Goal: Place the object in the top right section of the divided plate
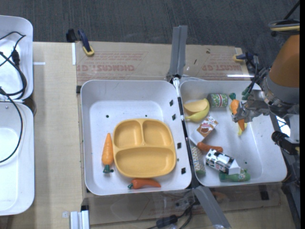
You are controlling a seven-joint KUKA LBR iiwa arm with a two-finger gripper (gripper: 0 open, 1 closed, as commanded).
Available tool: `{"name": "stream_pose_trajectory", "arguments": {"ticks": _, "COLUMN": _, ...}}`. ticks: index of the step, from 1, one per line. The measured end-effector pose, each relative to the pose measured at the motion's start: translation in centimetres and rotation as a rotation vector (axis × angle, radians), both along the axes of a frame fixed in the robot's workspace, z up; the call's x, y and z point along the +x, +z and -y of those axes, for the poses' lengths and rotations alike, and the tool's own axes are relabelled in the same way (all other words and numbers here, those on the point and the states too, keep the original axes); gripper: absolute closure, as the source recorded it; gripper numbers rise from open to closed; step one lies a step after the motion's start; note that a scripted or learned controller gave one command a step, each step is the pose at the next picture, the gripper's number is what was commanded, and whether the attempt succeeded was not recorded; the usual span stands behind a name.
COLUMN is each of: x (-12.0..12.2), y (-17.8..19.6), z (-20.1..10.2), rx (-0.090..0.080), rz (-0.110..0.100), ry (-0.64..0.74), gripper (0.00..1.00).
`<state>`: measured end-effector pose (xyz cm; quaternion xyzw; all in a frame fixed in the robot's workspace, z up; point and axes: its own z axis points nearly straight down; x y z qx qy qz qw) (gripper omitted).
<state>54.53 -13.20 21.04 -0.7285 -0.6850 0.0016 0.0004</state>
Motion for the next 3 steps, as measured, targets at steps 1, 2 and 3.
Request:
{"name": "stream_pose_trajectory", "arguments": {"ticks": 1, "x": -3.8, "y": -2.0, "z": -5.9, "rx": 0.001, "rz": -0.002, "ry": 0.096, "gripper": 1.00}}
{"name": "stream_pose_trajectory", "arguments": {"ticks": 2, "x": -5.9, "y": -8.0, "z": -3.6, "rx": 0.001, "rz": -0.002, "ry": -0.207, "gripper": 1.00}}
{"name": "stream_pose_trajectory", "arguments": {"ticks": 3, "x": -4.6, "y": 0.8, "z": -12.6, "rx": -0.001, "rz": 0.000, "ry": -0.311, "gripper": 1.00}}
